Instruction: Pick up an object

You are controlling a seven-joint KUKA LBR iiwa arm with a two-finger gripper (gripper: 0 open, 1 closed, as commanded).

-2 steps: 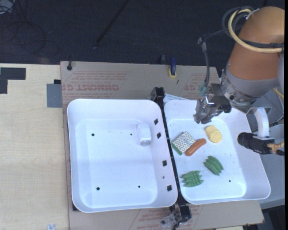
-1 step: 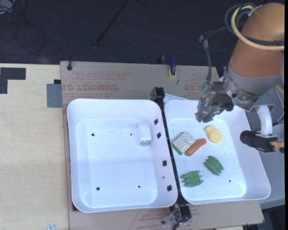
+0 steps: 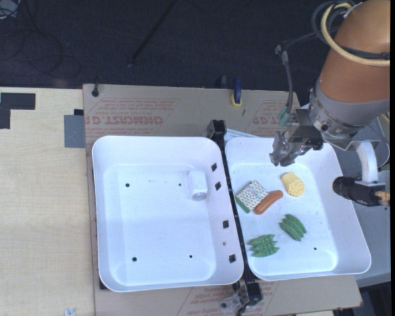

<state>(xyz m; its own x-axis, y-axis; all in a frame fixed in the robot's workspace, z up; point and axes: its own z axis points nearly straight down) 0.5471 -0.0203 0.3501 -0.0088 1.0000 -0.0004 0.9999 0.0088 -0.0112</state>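
Observation:
The right bin (image 3: 342, 255) holds a yellow corn piece (image 3: 292, 184), an orange-red sausage (image 3: 269, 201), a checkered white packet (image 3: 251, 193) and two green pea pods (image 3: 293, 226) (image 3: 263, 245). The left bin (image 3: 112, 242) holds a small pale cylinder (image 3: 198, 184) near its right wall. My gripper (image 3: 281, 158) hangs over the back of the right bin, just above and left of the corn. I see nothing between its fingers.
A black divider (image 3: 225, 209) with clips runs between the two bins. The bins rest on a cardboard sheet (image 3: 158, 114). A black and white fixture (image 3: 359, 186) sits at the right bin's right edge. Cables hang beside the arm.

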